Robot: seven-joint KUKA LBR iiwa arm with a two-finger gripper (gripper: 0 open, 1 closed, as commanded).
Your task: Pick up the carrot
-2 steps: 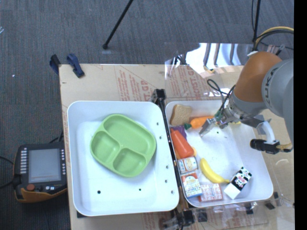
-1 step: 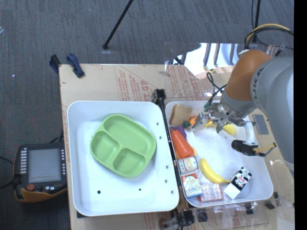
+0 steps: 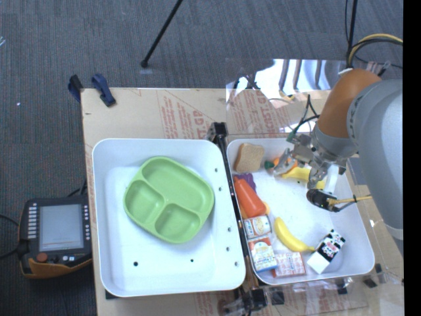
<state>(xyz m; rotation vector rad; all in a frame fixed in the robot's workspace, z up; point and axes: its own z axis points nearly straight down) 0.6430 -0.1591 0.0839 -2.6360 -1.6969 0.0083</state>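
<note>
Red mirrored lettering on cardboard [image 3: 191,114].

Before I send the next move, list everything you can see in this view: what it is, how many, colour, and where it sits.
Bins: 2, white, side by side on the bench.
Divided plate: 1, green, left bin.
Bread slice: 1, brown, right bin, far left corner.
Carrot: 1, orange, right bin, along its left wall.
Purple item: 1, at the carrot's far end; kind unclear.
Small cartons: 3, printed white and red, right bin, near left.
Banana: 1, yellow, right bin, near middle.
Cow-print carton: 1, black and white, near right corner.
Clamps: 2, blue and black, bench's far left corner.
Pendant: 1, grey, floor left.
Arm: 1, grey with orange band, from the right.
Gripper: 1, over the right bin's far side.
</note>
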